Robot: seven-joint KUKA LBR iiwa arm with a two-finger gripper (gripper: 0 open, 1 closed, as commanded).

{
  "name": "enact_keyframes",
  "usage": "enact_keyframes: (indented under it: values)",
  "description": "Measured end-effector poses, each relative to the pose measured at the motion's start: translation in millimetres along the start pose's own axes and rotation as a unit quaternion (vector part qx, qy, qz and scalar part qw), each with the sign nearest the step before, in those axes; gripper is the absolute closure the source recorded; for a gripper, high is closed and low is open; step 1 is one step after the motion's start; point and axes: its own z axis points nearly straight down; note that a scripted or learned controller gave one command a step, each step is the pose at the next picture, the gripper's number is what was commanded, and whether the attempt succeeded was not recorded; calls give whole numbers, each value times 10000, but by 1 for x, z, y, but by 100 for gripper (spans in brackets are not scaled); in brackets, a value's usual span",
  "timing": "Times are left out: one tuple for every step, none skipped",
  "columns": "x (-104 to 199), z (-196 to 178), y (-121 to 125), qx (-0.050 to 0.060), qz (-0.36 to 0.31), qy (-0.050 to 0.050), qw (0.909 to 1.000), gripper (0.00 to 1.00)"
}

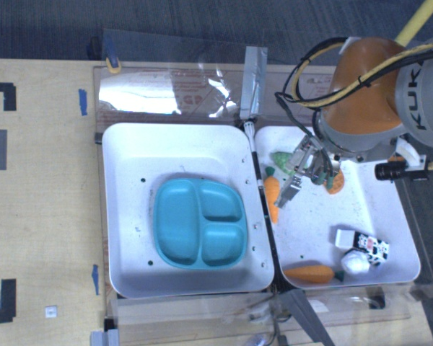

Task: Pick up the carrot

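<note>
Pincer (303, 173) hovers beside the carrot (272, 195) in the right bin (397, 222).

orange carrot (272, 197), blue tray (199, 223), white bins (130, 150)

floor (166, 6): dark grey carpet | bench (36, 193): pale wood, black markings, blue tape

The bench (36, 193) is pale wood with black and blue tape marks. Two white bins rest on it, touching: the left bin (130, 150) and the right bin (397, 225).
</note>
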Motion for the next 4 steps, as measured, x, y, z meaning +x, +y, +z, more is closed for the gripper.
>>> enact_keyframes:
  values:
    - [51,0,-2,-9,-1426,8,9898,0]
    - [20,0,-16,-17,-870,-14,9962,0]
    - [10,0,-29,-17,-2737,-22,9618,0]
    - [44,0,-34,-12,-1822,4,9833,0]
